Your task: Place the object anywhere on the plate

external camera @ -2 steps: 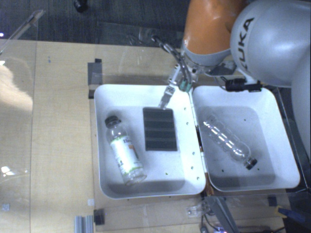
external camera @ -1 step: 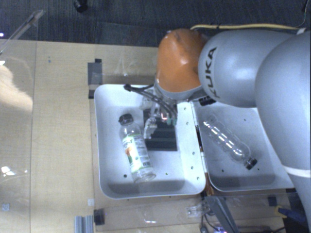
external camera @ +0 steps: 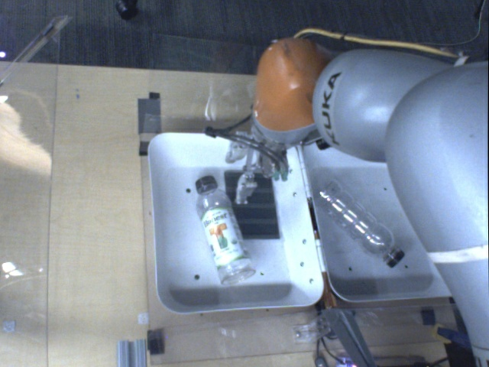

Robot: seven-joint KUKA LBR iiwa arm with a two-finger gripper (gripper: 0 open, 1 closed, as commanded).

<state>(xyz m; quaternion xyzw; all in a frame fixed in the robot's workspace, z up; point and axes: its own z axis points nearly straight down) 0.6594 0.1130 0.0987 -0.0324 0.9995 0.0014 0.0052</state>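
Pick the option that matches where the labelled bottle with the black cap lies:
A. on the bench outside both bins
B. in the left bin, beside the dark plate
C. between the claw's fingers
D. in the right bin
B: the labelled bottle lies in the left bin, beside the dark plate.

White bins (external camera: 164,228), clear bottle (external camera: 222,232) with orange-green label, black ribbed plate (external camera: 257,212), grey-orange arm (external camera: 367,105).

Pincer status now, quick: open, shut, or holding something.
Pincer: cannot be told from the camera view. It sits low in the left bin over the dark block, beside the labelled bottle.
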